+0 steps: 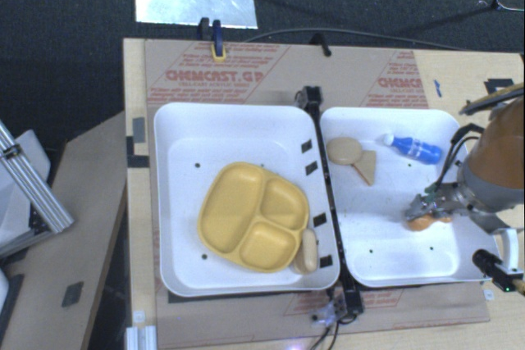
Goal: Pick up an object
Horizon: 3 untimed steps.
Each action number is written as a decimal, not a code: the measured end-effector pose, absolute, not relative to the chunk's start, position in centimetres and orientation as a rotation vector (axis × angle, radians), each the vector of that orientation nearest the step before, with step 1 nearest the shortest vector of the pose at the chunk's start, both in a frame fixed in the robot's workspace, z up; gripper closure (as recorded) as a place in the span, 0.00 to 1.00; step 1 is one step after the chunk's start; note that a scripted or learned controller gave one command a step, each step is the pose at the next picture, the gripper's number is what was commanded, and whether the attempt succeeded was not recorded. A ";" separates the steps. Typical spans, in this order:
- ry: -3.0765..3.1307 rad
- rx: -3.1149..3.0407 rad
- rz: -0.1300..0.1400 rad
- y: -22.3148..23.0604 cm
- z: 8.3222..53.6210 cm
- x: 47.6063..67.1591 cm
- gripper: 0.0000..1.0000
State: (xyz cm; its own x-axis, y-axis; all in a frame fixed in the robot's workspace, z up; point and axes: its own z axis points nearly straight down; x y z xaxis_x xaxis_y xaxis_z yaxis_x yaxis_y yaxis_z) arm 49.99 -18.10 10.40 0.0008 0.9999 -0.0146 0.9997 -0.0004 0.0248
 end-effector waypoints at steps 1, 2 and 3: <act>2.223 2.213 0.004 -17.2 15.3 50.2 1.00; 2.223 2.211 0.005 -17.1 20.3 51.3 1.00; 2.223 2.211 0.005 -16.8 24.8 51.8 1.00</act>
